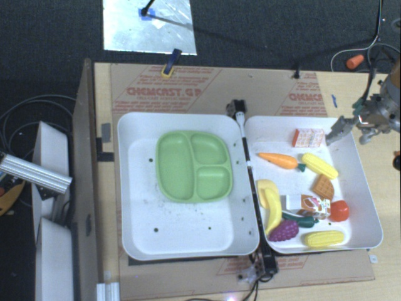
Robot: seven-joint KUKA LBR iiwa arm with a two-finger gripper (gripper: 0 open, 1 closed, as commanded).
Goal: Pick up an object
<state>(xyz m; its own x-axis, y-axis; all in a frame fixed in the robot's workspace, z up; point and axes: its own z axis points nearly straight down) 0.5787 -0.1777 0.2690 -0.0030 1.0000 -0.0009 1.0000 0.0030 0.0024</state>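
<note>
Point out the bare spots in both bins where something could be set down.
Left bin: bare floor all round the green plate, widest below it. Right bin: bare strip along the top edge, left of the box. Crowded from the carrot down to the corn.

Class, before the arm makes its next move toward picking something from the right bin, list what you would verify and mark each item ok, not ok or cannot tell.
1. Gripper carries nothing: ok, nothing shows between its fingers.
2. Gripper over the right bin: ok, at its upper right edge.
3. Nearest target reachable: ok, the small red-and-white box lies just beside the gripper, apart from the other toys.
4. Carrot and corn cob free to lift: cannot tell, they lie close, maybe touching.
5. Green divided plate out of the way: ok, in the left bin.
</note>
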